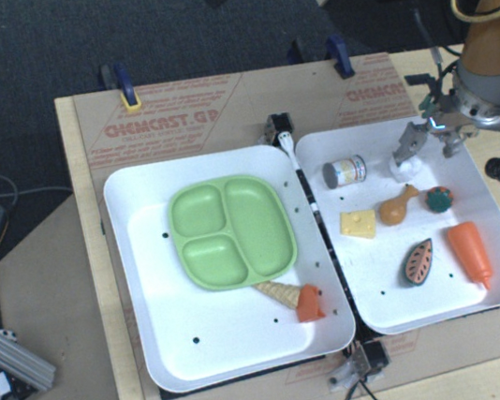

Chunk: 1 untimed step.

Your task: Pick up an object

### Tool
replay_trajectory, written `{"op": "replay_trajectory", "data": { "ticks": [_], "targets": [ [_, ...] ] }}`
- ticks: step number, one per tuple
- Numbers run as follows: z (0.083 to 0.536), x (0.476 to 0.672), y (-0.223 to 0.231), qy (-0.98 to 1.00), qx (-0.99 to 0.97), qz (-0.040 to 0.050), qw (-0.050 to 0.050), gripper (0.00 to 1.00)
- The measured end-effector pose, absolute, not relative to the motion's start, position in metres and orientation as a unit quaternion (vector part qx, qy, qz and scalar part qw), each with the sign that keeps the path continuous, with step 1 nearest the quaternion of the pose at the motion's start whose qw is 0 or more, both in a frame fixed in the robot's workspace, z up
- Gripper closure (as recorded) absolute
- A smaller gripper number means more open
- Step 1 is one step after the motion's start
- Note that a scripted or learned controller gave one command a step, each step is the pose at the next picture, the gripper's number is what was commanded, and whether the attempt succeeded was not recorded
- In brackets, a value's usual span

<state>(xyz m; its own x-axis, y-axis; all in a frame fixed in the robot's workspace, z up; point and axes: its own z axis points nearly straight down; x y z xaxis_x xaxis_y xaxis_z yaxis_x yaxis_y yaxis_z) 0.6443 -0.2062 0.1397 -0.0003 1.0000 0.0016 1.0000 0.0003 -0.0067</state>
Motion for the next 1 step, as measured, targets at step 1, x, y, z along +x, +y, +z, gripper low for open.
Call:
{"op": "replay_trajectory", "data": {
  "ticks": [1],
  "targets": [
    [0.0865,0.6437,-0.2050,-0.708,-0.707,0.0014,0.002,0.00]
  ]
}}
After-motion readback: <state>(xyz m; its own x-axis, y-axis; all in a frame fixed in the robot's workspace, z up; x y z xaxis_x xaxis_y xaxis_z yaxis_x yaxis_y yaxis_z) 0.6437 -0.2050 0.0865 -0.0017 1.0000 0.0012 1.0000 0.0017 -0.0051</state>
